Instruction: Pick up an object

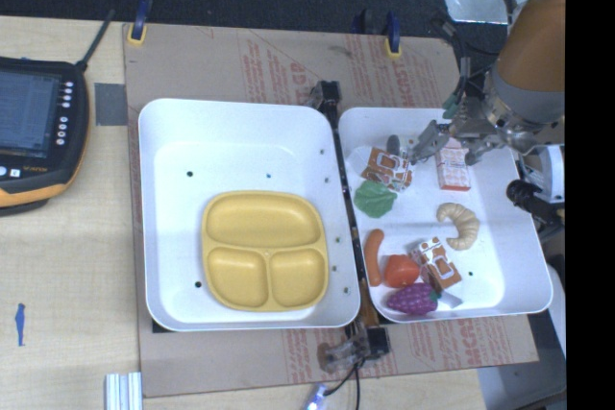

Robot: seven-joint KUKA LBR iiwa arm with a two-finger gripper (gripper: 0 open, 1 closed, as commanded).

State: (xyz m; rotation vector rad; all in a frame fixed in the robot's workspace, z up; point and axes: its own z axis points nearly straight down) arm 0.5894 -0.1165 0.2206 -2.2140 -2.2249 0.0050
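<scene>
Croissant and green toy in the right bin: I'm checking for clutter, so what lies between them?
In the camera view, bare white bin floor separates the croissant from the green toy.

Bins (240, 120): smooth white plastic, slight sheen. Divided tray (264, 250): matt yellow plastic. Bench (58, 274): pale wood-grain laminate. Underlay (240, 62): brown printed cardboard. Toy croissant (459, 225), grapes (413, 300): glossy plastic.

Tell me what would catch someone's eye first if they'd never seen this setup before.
Probably the yellow divided tray, lying alone in the left white bin. Next, the right white bin with its cluster of small toy foods: a croissant, a green piece, a sausage, a tomato and purple grapes. The grey arm with its orange band reaches in over that bin's far right corner.
</scene>
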